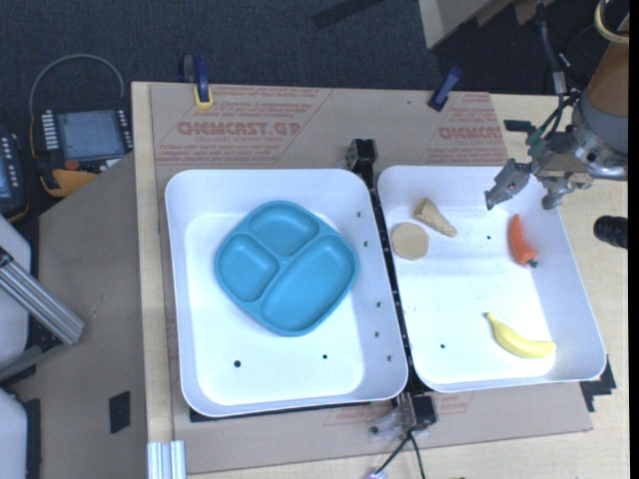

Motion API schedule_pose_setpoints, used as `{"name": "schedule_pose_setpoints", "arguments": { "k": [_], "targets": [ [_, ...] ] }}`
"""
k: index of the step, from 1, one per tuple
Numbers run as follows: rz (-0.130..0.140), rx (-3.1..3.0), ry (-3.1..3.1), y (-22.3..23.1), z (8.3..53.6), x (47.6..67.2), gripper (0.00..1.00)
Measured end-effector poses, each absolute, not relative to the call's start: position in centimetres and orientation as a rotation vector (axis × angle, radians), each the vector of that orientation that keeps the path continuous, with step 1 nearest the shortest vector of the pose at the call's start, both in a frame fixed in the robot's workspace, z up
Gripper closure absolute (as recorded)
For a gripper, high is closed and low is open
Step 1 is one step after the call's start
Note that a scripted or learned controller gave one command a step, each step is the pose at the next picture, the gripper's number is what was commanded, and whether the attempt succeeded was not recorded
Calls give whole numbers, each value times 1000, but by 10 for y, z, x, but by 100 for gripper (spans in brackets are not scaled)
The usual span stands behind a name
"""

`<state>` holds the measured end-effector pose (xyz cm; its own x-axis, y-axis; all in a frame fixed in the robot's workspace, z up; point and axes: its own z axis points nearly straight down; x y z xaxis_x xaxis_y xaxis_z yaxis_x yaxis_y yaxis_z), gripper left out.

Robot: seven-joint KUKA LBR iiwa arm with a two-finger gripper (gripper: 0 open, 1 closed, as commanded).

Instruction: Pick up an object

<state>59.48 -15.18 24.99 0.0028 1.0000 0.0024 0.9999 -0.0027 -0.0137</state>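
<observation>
Above the far edge of the right bin [569, 297]: gripper [527, 190] spread wide, holding nothing. Nearest, by the right wall: carrot [519, 239]. Likely risks: closing beside it, pushing it against the wall, or pinching only its tip.

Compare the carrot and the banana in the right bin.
Colour: the carrot is orange with a dark green tip, the banana is yellow. Shape: the carrot is straight and tapered, the banana is curved. Place: the carrot lies near the bin's far right side, just below the gripper; the banana lies near the front rim. Both rest loose on the right bin, touching nothing else.
</observation>
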Motion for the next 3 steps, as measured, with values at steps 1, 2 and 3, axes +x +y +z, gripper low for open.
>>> {"name": "schedule_pose_setpoints", "arguments": {
  "k": [1,2,3],
  "targets": [
    [1,-2221,-2221,-152,257,597,0],
    [4,-2217,-2219,-146,213,600,0],
    [2,-2220,-2220,-144,172,601,0]
  ]
}}
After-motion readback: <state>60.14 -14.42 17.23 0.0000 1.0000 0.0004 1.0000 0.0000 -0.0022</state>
